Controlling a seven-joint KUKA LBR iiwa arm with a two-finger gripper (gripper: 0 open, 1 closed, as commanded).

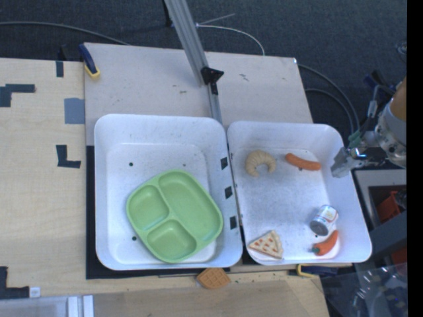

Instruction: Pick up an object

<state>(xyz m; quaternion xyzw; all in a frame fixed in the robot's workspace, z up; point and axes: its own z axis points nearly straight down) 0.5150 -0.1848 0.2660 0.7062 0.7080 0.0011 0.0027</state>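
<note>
Camera view puts the arm [396,121] at the right edge, its gripper [344,162] hanging over the right bin's [291,197] right rim. I cannot tell how the jaws stand. In that bin I see a croissant [260,162], sausage [303,162], can [323,219], chili [326,244] and pizza slice [266,245]. A green tray [173,214] sits in the left bin [112,177].
</note>
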